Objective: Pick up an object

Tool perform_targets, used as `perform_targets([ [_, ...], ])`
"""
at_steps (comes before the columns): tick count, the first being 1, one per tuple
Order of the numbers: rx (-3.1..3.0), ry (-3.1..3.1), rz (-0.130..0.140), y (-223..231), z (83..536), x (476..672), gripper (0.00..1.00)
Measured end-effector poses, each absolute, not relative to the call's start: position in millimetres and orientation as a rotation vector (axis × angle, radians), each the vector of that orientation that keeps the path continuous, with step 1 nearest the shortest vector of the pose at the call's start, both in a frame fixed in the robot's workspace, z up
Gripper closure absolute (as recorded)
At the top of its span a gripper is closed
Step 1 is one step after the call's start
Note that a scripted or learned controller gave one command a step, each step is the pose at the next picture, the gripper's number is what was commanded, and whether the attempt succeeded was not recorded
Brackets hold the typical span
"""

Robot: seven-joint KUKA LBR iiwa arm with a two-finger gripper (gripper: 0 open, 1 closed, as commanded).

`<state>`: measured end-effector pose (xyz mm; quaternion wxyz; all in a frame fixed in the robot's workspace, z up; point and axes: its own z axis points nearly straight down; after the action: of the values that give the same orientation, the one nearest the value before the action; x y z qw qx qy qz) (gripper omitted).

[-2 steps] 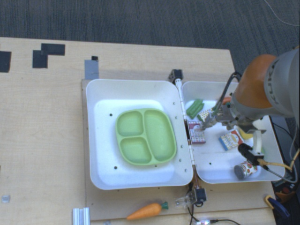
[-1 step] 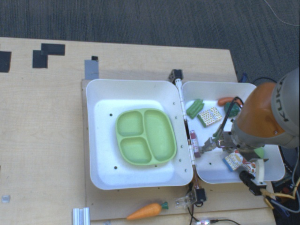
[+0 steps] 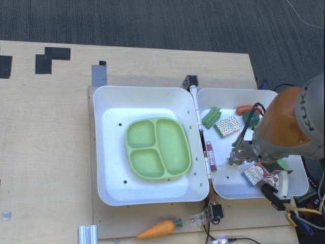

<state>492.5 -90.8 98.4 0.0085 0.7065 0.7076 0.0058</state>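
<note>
Wooden bench (image 3: 45,136), grey carpet (image 3: 152,14) beyond.

Bright, even overhead lighting. Mild glare on left white bin (image 3: 109,151); soft shadows under arm (image 3: 287,123). Slightly soft focus throughout, low resolution, fine detail lost.

Arm reaching into the right bin (image 3: 223,187), beside the green tray (image 3: 158,148)

The divided green tray lies in the left bin (image 3: 109,151). Right of it, the tool (image 3: 237,157) hangs low among small items: a green piece (image 3: 210,117), a patterned card (image 3: 227,126). An orange carrot (image 3: 158,229) lies on the worktop (image 3: 45,151) below the tray.
</note>
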Motion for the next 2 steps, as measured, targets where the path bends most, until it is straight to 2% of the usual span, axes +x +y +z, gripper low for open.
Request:
perform_targets([
  [1, 2.208, 2.212, 0.018, -90.8, 98.4, 492.4, 0.0],
  [2, 2.205, 2.211, 0.022, -90.1, 108.9, 493.9, 1.0],
])
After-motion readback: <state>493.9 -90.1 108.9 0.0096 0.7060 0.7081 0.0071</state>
